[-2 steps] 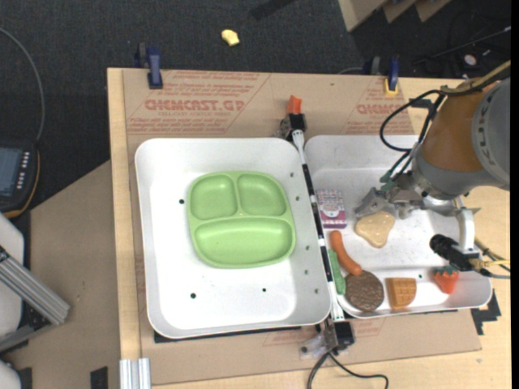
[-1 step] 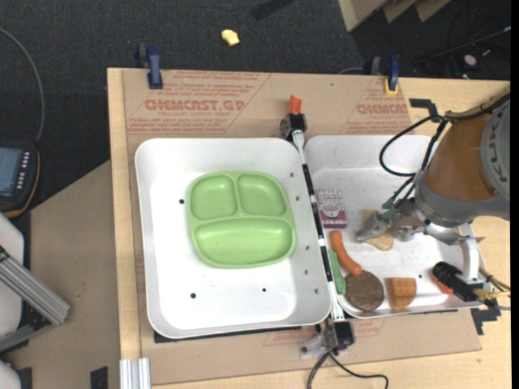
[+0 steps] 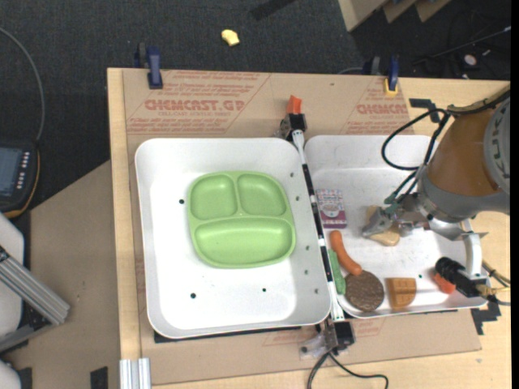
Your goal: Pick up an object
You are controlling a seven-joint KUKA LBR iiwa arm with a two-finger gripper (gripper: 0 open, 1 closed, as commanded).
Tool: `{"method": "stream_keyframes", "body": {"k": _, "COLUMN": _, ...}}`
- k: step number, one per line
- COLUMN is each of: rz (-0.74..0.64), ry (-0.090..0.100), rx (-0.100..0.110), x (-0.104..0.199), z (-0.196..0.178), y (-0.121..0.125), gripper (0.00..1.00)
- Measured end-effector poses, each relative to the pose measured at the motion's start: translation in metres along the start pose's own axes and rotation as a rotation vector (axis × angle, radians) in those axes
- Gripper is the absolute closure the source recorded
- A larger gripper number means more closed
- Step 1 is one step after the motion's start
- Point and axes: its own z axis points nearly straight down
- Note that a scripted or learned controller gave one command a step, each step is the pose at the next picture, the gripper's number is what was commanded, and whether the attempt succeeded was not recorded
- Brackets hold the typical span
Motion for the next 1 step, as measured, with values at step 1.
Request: {"method": "stream_keyframes", "body": {"k": 1, "rz": -0.014, "ry": 0.004, "rx": -0.013, "x": 0.1044, "z": -0.0964, "y": 0.0584, "gripper": 1.00}}
